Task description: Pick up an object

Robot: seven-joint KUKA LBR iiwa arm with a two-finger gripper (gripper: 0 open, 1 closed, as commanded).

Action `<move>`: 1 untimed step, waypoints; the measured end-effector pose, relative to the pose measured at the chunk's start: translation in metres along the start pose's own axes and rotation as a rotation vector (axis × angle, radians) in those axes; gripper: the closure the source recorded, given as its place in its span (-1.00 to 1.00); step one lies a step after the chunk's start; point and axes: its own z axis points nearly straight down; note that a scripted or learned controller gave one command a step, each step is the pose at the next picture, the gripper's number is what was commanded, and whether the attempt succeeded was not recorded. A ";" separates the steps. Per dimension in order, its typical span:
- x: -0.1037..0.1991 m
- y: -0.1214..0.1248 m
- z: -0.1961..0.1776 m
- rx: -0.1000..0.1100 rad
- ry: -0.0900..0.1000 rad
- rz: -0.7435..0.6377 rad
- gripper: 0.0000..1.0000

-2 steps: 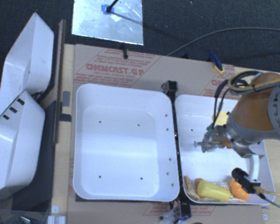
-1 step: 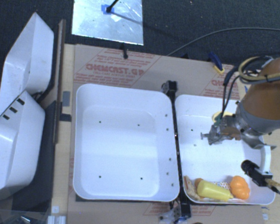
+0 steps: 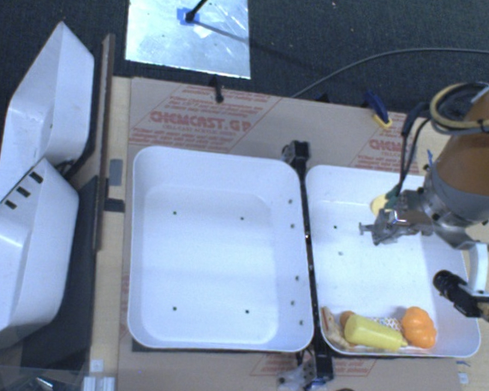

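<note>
Orange band and grey wrist came in from the right, and the gripper hung over the far half of the right bin. Honestly couldn't tell whether it was spread or pressed together, the metal bits at the tip were too small and cluttered to read. Something small and yellow sat just beside it on its far side, touching or nearly touching the wrist; can't say what it was, or whether anything had hold of it.

All the obvious stuff was well apart from the gripper, down at the near edge of that same bin. A yellow bottle lay on its side there, with an orange ball just beside it toward the arm's side. A brownish thing poked out at the bottle's other end, and a bit of pale mesh showed between bottle and ball. Those were bunched together along the bin's near wall.

Left bin sat off to the gripper's far side from the arm, the two bins touching along a dark clip strip. Both rested on a cardboard sheet.
</note>
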 end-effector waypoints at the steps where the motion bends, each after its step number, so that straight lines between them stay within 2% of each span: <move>1: 0.050 0.008 -0.008 0.002 0.001 -0.004 1.00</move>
